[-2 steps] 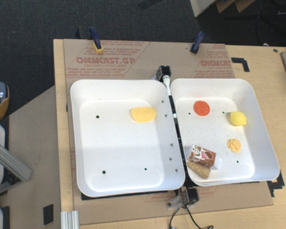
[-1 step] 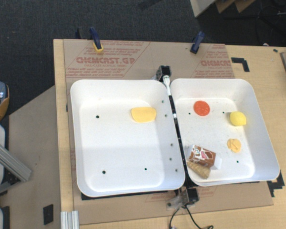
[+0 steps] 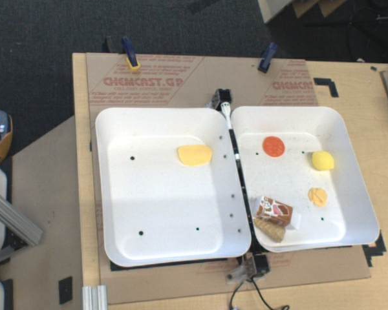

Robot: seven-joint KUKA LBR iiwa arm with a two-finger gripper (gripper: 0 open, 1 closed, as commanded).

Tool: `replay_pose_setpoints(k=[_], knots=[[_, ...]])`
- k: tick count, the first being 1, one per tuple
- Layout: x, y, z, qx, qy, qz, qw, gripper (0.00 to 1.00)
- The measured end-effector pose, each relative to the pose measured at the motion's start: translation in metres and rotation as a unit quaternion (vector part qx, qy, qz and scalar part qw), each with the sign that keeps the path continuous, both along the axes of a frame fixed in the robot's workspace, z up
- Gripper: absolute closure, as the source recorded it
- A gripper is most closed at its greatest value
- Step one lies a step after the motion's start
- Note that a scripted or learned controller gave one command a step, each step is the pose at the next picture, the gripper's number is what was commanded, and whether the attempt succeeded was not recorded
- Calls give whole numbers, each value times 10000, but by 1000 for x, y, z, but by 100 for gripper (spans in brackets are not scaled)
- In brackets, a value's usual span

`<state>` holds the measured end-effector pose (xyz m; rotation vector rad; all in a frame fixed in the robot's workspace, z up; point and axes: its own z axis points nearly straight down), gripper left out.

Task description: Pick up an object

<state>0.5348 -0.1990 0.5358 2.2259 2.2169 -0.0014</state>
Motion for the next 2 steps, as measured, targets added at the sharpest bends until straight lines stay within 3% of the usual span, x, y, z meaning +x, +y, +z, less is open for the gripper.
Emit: replay_pose_setpoints(k=[1,2], knots=[[-31,-27,0,-2,-1,-1,10000,100],[16,-23,-155,30,68,23,10000,100]])
